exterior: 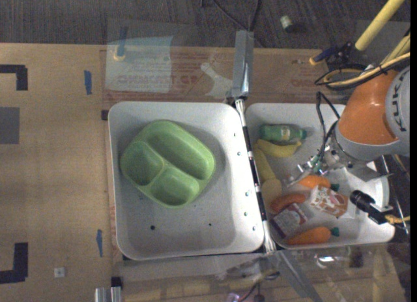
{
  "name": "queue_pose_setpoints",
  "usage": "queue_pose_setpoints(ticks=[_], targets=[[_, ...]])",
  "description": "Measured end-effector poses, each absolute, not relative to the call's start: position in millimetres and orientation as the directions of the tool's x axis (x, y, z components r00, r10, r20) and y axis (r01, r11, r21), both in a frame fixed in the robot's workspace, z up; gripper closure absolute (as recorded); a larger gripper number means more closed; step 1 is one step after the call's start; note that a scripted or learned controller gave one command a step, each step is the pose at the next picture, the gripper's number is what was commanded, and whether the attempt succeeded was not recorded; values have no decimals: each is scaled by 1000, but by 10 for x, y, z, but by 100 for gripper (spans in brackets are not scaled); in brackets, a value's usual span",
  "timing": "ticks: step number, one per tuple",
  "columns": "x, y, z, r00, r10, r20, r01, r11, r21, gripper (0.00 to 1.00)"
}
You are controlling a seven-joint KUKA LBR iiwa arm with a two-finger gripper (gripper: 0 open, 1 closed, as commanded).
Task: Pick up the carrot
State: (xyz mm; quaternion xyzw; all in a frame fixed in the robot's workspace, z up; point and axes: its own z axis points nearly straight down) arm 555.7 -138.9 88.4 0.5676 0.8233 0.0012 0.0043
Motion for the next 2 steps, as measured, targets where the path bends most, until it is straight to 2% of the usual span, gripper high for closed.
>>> queue_pose_setpoints(ticks=[1,2], targets=[[5558,-1389,884,-356,935,-6,935,356,7,0],[5578,-1411,997,-353,936,-11,935,353,13,100]])
